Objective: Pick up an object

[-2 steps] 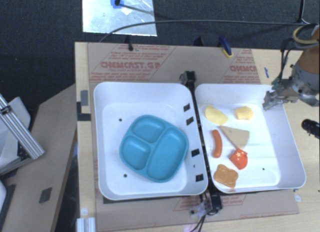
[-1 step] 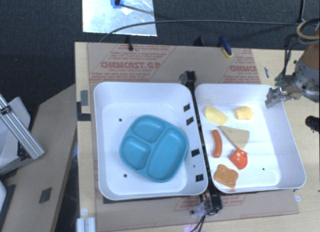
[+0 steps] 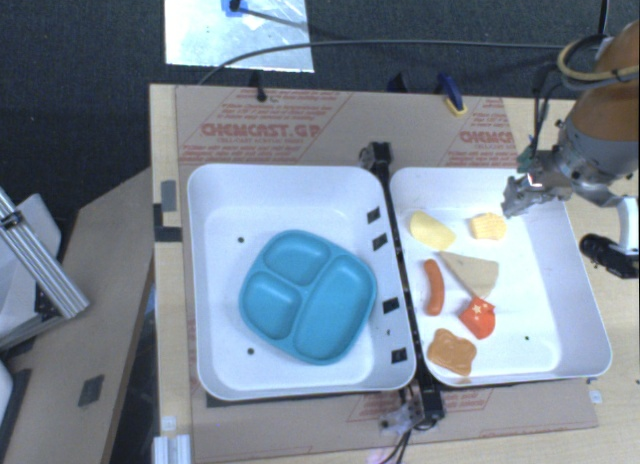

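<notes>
Food pieces lay loose in the right bin (image 3: 575, 297) when I checked the feed — a pale yellow lump (image 3: 432, 230), a small yellow ridged piece (image 3: 488, 225), a red sausage (image 3: 434, 286), a tan wedge (image 3: 473, 272), a red chunk (image 3: 479, 318) and an orange-brown piece (image 3: 452, 353), mostly apart from each other, which I judged gave room to come down on any one of them. The left bin (image 3: 225, 252) carried a blue divided plate (image 3: 307, 295), probably kept as a separate scene. The claw (image 3: 522, 192) hung over the right bin's far edge, just beyond the ridged piece, with nothing in it that I could see — whether it was spread or clenched I could not tell, since it was small and dark against the arm (image 3: 600, 127). The arm itself ran off the frame's right side, and the desk (image 3: 330, 117) sheet's lettering read only partly.
</notes>
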Tool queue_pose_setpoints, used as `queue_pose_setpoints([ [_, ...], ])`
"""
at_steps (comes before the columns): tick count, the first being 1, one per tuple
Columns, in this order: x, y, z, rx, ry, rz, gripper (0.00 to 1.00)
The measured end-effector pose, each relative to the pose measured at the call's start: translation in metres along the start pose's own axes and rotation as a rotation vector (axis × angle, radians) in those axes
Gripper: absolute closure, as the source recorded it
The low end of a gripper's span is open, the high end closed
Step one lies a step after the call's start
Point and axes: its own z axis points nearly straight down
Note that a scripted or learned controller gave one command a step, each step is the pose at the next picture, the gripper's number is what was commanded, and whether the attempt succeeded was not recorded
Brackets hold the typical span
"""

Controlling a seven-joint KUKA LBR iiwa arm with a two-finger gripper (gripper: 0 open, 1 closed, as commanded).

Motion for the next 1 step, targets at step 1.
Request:
queue_pose_setpoints([
  [1,0.0476,-0.0245,-0.0018,0.002,0.0,0.001,1.0],
])
